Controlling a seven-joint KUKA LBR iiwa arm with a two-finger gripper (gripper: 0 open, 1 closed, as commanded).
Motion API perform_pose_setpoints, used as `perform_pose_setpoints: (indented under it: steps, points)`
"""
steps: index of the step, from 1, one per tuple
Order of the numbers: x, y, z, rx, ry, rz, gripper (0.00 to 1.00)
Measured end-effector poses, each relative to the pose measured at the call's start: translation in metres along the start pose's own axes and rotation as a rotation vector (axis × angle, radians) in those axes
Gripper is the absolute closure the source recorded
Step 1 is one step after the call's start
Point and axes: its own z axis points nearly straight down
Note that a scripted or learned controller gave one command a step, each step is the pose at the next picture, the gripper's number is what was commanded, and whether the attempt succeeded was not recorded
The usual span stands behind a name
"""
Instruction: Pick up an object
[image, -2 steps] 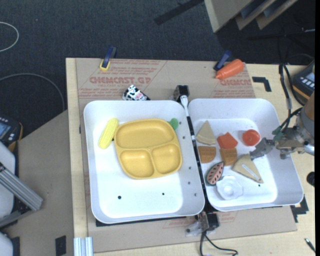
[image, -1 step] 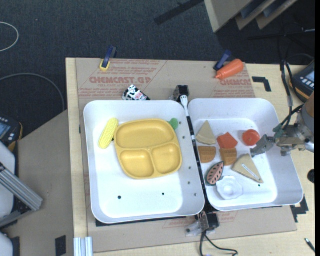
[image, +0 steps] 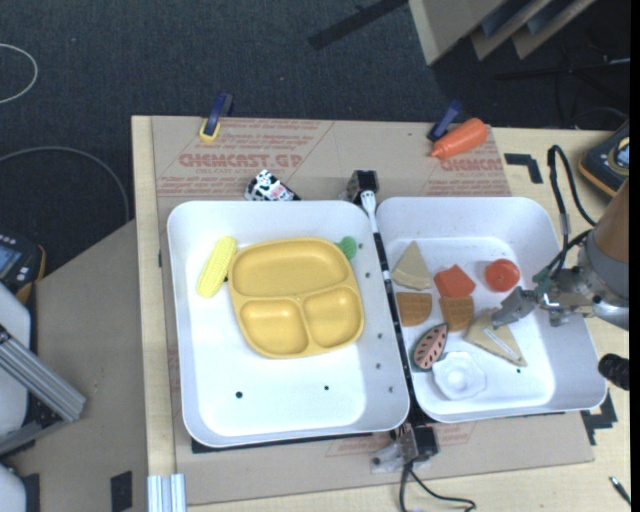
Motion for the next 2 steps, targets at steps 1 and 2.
perform_pose_setpoints:
  steps: [1,2]
  points:
    - [0.001,0.001,0.043,-0.001,0.0,-0.001,0.0]
    - [0.002,0.001,0.096,-0.001,0.0,-0.001,0.0]
